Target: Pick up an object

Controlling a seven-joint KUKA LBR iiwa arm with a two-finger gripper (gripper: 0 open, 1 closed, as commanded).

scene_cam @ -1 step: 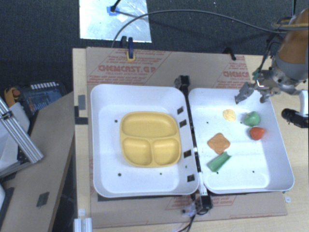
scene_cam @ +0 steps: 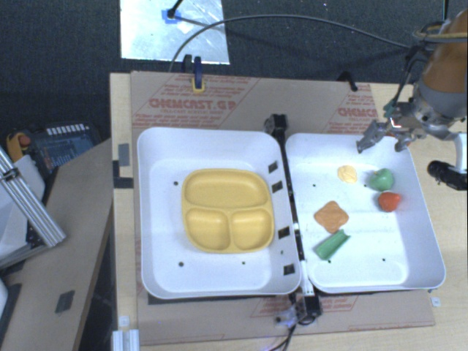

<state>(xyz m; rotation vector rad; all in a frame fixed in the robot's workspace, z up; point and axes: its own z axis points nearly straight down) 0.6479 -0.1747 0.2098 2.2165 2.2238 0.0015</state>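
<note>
- Camera view has my gripper (scene_cam: 383, 139) over the right bin's (scene_cam: 417, 258) far edge, fingers apart and clamped on nothing, my arm (scene_cam: 446, 64) reaching in from the right.
- Inside that bin lie a yellow piece (scene_cam: 347, 173), a green piece (scene_cam: 381, 179), a red piece (scene_cam: 389, 201), an orange square (scene_cam: 331, 216) and a green stick (scene_cam: 331, 245), all below my fingers.
- Left bin (scene_cam: 161, 196) holds a yellow divided tray (scene_cam: 227, 209).
</note>
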